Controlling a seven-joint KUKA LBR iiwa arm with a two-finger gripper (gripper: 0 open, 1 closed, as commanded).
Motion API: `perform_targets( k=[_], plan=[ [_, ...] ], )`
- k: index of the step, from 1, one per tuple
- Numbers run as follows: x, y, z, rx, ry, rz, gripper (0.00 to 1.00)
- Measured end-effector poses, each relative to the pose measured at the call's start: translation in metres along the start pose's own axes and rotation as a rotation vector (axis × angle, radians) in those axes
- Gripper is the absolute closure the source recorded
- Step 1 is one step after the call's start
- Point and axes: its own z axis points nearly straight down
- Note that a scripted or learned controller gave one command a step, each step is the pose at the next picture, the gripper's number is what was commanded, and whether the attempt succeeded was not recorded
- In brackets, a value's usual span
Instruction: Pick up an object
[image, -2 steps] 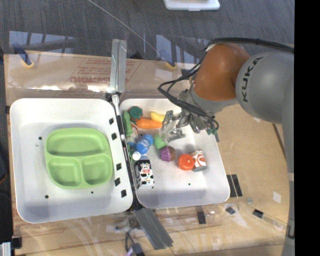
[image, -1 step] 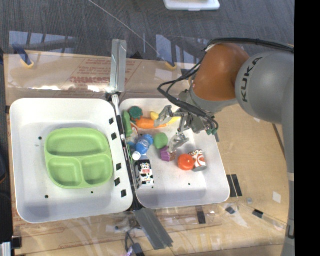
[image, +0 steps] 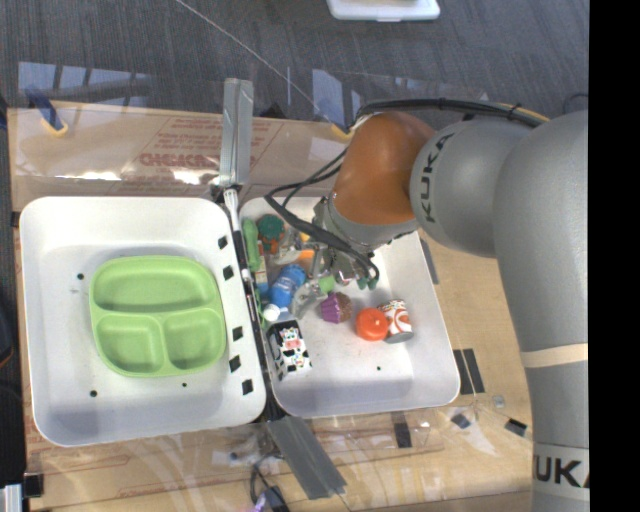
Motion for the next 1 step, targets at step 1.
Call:
perform_targets(
  k=[1],
  plan=[
    [-0.0020, 0.0001, -0.0095, 0.001, -0.002, -0.004, 1.00]
  ],
)
